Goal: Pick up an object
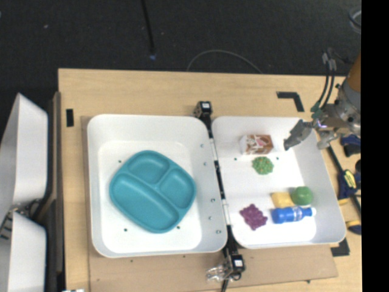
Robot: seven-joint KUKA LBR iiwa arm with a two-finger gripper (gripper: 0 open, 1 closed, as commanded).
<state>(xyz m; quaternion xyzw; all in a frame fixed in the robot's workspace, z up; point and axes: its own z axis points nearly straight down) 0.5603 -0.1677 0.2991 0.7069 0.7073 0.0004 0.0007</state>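
The right bin [316, 163] holds several small objects. A red-and-white packet [256, 143] lies near its back, with a green bumpy ball [263, 165] just in front of it. Toward the front lie a yellow block [281, 199], a green round fruit [301, 194], a blue bottle [292, 214] on its side and a purple grape bunch [253, 216]. My gripper [310, 136] hangs over the bin's back right part, to the right of the packet. It is open, with nothing between its fingers [295, 135].
The left bin [100, 163] carries a teal divided plate [153, 189]. A black divider with clamps [214, 163] runs between the bins. Cables and blue tools [347, 184] lie along the bench's right side. A white box [27, 151] stands at the far left.
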